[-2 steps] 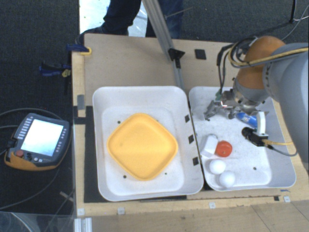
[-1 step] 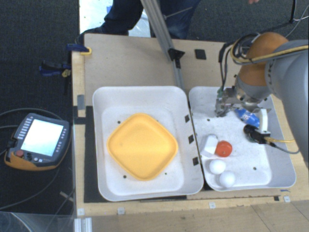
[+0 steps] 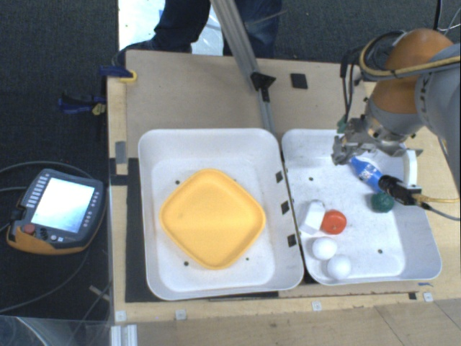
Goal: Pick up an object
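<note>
The grey arm with its orange band (image 3: 414, 56) reaches in from the right over the right bin (image 3: 418, 262). Its gripper (image 3: 343, 152) hangs over the bin's far part, just left of a blue bottle (image 3: 366, 170) with a white label. The bottle lies tilted beside the gripper head, and I cannot make out anything between the fingers. A dark green object (image 3: 382, 202) sits right of the bottle. Nearer the front lie a red object (image 3: 333, 223), a white block (image 3: 312, 216) and two white balls (image 3: 324, 249) (image 3: 338, 267).
The left bin (image 3: 155, 157) holds a large yellow square plate (image 3: 212, 218). A grey pole (image 3: 238, 31) slants down to the bench behind the bins. A black cable (image 3: 403, 188) trails from the arm across the right bin. A teach pendant (image 3: 57, 209) lies on the floor at left.
</note>
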Action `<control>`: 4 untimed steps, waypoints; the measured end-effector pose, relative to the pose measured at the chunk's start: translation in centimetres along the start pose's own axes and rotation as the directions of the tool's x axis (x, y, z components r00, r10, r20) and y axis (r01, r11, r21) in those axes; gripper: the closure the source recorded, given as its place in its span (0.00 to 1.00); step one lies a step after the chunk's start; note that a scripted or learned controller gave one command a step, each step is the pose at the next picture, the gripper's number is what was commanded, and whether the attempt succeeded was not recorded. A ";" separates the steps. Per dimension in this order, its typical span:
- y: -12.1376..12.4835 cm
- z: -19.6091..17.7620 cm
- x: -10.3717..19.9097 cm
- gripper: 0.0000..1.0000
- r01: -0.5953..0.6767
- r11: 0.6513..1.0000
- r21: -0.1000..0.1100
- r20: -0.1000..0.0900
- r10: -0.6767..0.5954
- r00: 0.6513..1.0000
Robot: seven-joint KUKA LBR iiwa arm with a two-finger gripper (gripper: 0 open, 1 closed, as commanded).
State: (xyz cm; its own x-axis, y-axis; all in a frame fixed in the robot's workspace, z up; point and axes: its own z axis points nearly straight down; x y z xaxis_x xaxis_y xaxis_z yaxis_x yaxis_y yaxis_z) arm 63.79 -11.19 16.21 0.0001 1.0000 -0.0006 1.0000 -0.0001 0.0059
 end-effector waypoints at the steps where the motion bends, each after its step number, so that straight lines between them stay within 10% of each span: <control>1: 0.0 -4.3 -0.1 1.00 0.001 1.000 0.001 0.000 -0.001 1.000; 2: 0.0 -7.5 -0.1 1.00 0.001 1.000 0.002 0.000 -0.001 1.000; 4: -1.1 -7.5 10.1 1.00 0.004 1.000 0.005 -0.002 -0.004 1.000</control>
State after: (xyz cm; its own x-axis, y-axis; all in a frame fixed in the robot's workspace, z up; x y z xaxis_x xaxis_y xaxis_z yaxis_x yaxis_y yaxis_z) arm 62.66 -1.10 23.70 -0.0042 1.0000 0.0011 1.0000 0.0042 0.0009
